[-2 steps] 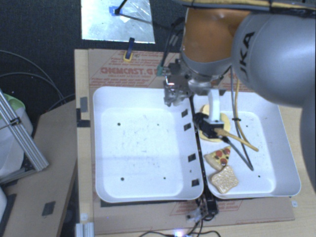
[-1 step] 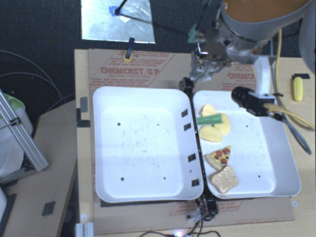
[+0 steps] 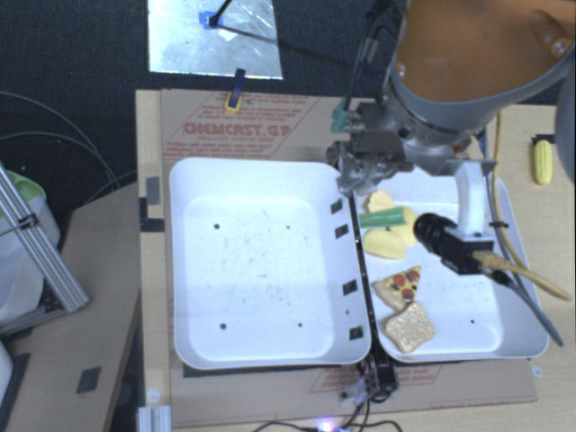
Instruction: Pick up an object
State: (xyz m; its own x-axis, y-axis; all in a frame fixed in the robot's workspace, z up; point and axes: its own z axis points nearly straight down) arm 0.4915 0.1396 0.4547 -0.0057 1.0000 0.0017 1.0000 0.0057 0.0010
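Note:
The right bin (image 3: 477, 327) holds several toy foods along its left side: a pale yellow piece (image 3: 380, 202), a green stick (image 3: 382, 217), a yellow wedge (image 3: 389, 242), a pizza slice (image 3: 400, 286) and a slice of toast (image 3: 410, 328). My gripper (image 3: 362, 176) hangs over the back left corner of that bin, just behind the pale yellow piece and close to the wall between the bins. Nothing shows between its fingers from this angle.
The left bin (image 3: 261, 259) lies beside it, sharing a wall fitted with dark clips (image 3: 346, 232). Both rest on a cardboard sheet (image 3: 252, 124). A shiny metal plate (image 3: 216, 25) lies behind, and a yellow object (image 3: 543, 161) sits at the far right.

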